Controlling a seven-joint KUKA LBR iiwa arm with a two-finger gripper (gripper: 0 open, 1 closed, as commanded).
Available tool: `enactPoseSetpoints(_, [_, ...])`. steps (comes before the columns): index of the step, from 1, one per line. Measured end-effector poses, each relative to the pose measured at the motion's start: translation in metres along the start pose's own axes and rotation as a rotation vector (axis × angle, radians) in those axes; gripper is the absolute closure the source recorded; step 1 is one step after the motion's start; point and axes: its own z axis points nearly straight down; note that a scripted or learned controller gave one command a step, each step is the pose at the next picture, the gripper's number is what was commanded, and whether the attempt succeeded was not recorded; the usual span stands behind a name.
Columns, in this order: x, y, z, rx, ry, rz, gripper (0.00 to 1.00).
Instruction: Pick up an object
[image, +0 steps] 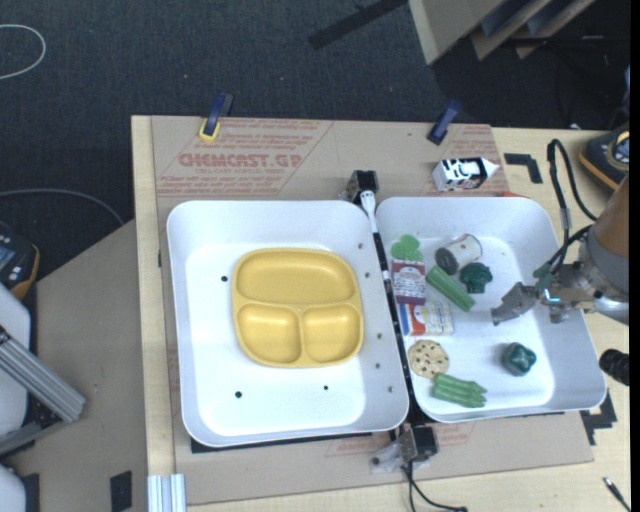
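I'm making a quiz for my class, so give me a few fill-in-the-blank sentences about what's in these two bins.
1. The yellow tray lies in the ____ bin.
2. The tray has ____ compartments.
3. The cookie lies in the ____ bin.
4. The hand hovers over the ____ bin.

Missing words: left; three; right; right
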Motion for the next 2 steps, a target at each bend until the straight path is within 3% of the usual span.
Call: enactPoseSetpoints(2, [0.007, 0.008, 0.103, 0.0, 0.0, 0.0, 0.0])
